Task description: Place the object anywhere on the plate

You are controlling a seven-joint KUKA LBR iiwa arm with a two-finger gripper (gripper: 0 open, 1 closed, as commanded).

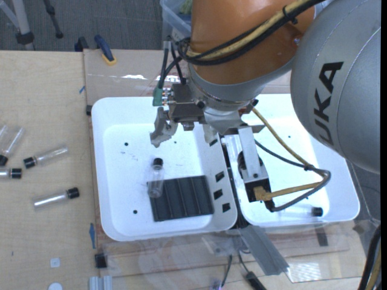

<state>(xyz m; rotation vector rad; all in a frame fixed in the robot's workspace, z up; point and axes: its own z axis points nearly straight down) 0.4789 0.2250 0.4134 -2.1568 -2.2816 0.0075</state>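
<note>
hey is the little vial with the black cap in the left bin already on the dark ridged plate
Not quite. The vial lies in the left bin, beside the plate's left edge; its lower end may just touch it.

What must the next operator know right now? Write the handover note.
Pincer: over the left bin, just behind the capped vial; its grip state is unreadable, and no vial is seen in it.
Vial: lying in the left bin, its base at the back left corner of the dark ribbed plate; I cannot tell whether it rests on the plate.
Done: placement unconfirmed.
Left: check the vial, and if it is off the plate, grasp it and set it down there.
</note>
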